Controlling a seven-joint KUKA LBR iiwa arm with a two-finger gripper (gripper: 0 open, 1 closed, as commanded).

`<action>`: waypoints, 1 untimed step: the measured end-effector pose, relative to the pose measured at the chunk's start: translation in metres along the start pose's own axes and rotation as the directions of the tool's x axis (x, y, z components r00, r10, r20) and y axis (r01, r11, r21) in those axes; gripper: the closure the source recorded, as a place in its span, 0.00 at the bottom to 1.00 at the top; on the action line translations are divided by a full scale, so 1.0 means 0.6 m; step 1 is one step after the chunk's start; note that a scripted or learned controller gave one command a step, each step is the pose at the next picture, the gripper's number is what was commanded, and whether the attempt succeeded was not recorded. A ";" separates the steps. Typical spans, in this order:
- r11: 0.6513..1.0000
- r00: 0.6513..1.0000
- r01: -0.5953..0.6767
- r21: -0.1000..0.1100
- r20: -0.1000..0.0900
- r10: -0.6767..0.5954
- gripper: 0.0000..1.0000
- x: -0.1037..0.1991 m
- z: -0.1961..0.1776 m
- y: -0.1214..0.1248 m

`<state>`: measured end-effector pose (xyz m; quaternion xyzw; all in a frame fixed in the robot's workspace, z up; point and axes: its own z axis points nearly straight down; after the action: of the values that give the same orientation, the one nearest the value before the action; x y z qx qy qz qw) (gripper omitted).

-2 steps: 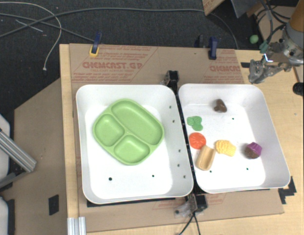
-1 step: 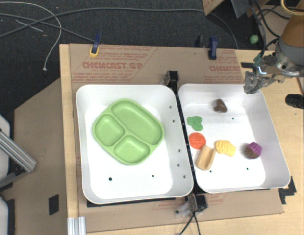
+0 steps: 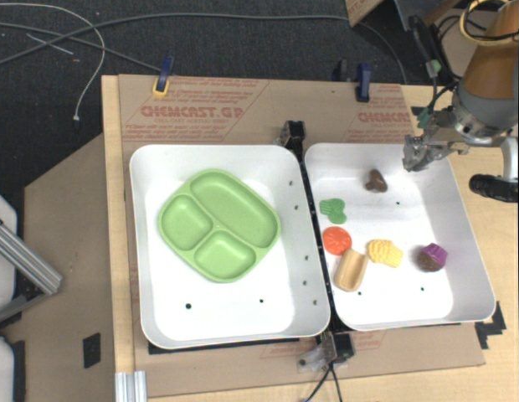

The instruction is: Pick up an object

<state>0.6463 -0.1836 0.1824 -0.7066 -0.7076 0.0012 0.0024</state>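
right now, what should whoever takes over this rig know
Pincer: hovering over the right bin's upper right corner, nothing seen between its fingers; open or shut unclear.
Right bin holds: brown piece nearest the pincer, green piece, orange piece, tan piece, yellow piece, purple piece.
Left bin: green divided plate.
Done: nothing picked.
Left: grasp and lift one.
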 end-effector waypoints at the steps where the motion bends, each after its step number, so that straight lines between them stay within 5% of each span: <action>1: 1.000 1.000 -0.001 -0.001 0.000 0.001 0.00 -0.001 0.072 -0.008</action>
<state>0.6411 -0.1842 0.1394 -0.7071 -0.7071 0.0011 0.0021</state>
